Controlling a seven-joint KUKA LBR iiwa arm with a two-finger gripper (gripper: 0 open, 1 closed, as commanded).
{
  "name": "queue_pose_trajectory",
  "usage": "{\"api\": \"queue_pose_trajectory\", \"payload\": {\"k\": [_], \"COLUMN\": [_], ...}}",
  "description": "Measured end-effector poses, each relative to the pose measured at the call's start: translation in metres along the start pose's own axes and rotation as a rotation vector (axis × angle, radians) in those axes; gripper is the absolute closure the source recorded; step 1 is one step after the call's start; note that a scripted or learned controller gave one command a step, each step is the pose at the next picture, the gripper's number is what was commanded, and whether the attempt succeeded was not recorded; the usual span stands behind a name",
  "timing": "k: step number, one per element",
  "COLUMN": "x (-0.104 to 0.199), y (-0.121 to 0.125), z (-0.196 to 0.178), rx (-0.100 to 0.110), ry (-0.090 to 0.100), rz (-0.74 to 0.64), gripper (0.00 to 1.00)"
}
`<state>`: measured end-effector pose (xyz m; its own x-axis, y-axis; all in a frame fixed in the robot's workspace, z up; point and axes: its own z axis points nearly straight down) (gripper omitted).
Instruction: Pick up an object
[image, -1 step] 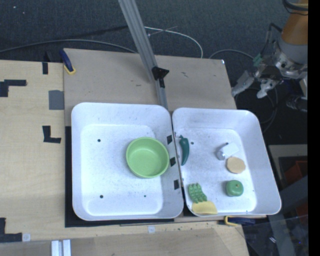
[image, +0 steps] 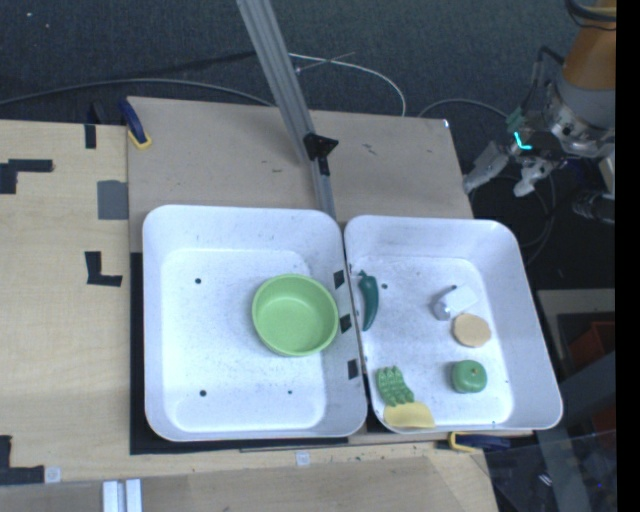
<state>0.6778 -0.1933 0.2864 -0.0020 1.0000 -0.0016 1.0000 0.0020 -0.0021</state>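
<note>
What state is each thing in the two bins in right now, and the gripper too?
Green bowl: upright, in the left bin.
Green pepper: lying by the right bin's left wall.
Grey piece: lying loose.
Tan disc: lying flat.
Green round piece: resting loose.
Yellow sponge: at the front wall.
Gripper: raised beyond the bins, holding nothing.

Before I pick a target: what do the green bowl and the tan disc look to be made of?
Green bowl: probably plastic, going by its even colour, smooth wall and soft sheen. Tan disc: matte and uniformly pale, perhaps wood or foam; the view leaves that open.
</note>
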Motion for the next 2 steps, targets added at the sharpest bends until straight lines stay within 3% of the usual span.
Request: {"api": "queue_pose_trajectory", "payload": {"k": [2], "x": [0.003], "y": [-0.003], "z": [0.125], "rx": [0.006], "ry": [0.001], "rz": [0.001], "gripper": [0.00]}}
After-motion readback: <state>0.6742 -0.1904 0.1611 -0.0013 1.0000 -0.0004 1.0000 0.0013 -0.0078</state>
